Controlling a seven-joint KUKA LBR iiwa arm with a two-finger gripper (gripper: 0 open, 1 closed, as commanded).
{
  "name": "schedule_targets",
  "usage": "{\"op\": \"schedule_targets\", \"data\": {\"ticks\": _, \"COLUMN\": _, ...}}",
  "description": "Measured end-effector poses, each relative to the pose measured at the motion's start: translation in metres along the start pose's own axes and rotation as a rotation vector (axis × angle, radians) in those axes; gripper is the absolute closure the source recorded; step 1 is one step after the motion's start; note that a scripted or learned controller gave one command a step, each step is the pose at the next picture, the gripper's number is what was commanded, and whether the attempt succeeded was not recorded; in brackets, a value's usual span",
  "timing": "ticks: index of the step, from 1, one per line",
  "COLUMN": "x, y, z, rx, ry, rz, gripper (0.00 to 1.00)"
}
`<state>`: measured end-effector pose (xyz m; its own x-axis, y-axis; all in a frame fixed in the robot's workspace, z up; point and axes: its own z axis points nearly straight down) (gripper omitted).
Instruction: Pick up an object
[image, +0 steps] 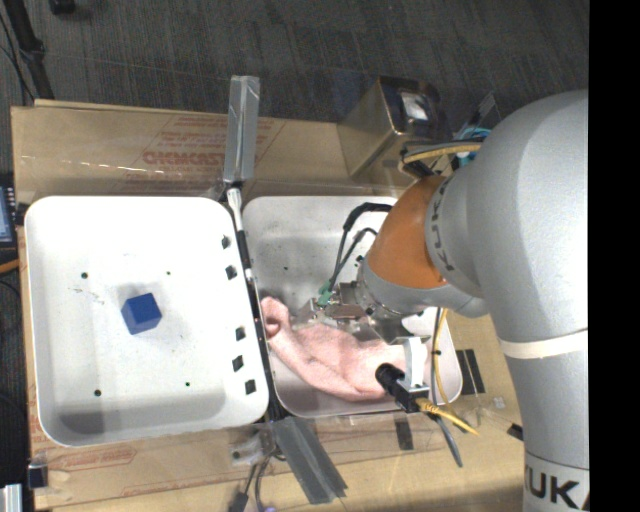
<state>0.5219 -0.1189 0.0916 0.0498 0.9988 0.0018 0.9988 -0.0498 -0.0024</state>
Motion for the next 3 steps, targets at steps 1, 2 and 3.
{"op": "schedule_targets", "data": {"ticks": 1, "x": 0.001, "y": 0.000, "z": -0.010, "rx": 0.003, "ry": 0.002, "rz": -0.006, "gripper": 1.00}}
{"op": "schedule_targets", "data": {"ticks": 2, "x": 0.045, "y": -0.048, "z": -0.100, "rx": 0.000, "ry": 0.000, "rz": -0.128, "gripper": 1.00}}
{"op": "schedule_targets", "data": {"ticks": 3, "x": 0.045, "y": -0.048, "z": -0.100, "rx": 0.000, "ry": 0.000, "rz": -0.128, "gripper": 0.00}}
